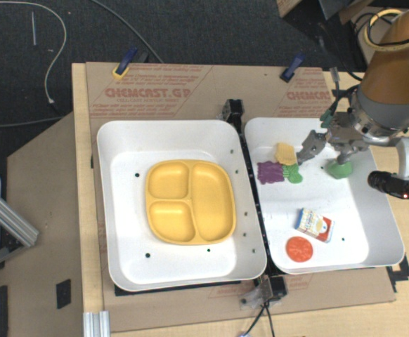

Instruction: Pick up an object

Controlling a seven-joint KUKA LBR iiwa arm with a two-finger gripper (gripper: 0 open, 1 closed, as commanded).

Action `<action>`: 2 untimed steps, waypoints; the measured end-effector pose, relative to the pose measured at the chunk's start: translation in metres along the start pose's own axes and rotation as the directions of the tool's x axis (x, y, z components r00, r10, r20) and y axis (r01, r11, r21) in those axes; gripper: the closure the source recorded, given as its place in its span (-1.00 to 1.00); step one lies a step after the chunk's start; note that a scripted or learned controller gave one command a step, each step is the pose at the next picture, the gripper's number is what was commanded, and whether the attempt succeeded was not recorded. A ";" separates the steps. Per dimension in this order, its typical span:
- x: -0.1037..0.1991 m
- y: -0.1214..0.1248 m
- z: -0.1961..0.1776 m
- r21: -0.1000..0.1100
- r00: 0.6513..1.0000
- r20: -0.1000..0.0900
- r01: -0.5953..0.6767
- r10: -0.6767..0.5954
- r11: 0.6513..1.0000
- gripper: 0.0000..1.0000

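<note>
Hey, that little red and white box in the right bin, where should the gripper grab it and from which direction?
The small box lies flat and slightly skewed, apart from the red disc below it. Probably best to come straight down from above and close across its shorter width, fingers on the two long edges. The bin floor around it is bare, so the gripper should have room.

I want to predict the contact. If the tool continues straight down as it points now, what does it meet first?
Probably the bare floor of the right bin between the yellow piece and the green piece; the tool hangs there, but depth is unclear.
</note>
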State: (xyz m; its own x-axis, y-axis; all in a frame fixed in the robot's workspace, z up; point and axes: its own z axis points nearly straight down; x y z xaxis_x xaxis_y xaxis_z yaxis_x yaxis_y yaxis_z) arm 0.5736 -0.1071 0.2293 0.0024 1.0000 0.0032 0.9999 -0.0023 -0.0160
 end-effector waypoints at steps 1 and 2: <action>0.000 0.002 -0.007 -0.014 1.000 0.002 0.003 -0.003 1.000 -1.00; 0.003 -0.001 0.055 -0.007 1.000 0.001 0.002 -0.002 1.000 -1.00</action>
State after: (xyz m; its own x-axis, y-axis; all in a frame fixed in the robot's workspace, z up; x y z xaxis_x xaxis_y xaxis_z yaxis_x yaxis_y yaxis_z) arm 0.5715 -0.1036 0.1741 0.0005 1.0000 0.0027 1.0000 -0.0004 -0.0088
